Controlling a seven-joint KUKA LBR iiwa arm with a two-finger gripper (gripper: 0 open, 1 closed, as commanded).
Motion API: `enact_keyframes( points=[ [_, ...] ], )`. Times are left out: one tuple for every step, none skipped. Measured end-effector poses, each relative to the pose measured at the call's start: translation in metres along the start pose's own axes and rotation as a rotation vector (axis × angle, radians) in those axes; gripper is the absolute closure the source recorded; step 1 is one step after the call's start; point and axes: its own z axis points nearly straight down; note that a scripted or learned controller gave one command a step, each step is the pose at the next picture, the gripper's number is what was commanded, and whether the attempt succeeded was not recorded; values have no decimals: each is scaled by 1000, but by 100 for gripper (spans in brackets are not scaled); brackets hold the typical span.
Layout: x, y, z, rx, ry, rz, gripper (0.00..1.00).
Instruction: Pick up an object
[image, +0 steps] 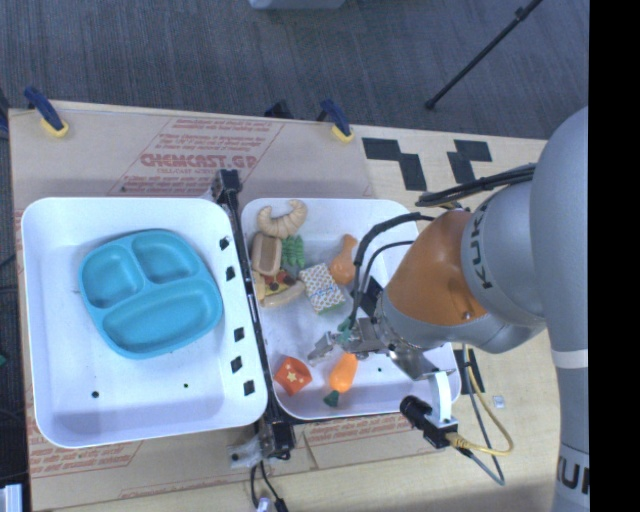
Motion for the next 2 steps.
enact_keyframes(
  points=[
    [-1, 1, -10, 0, -1, -5, 100],
    [51, 2, -106, -1, -1, 222, 100]
  ],
)
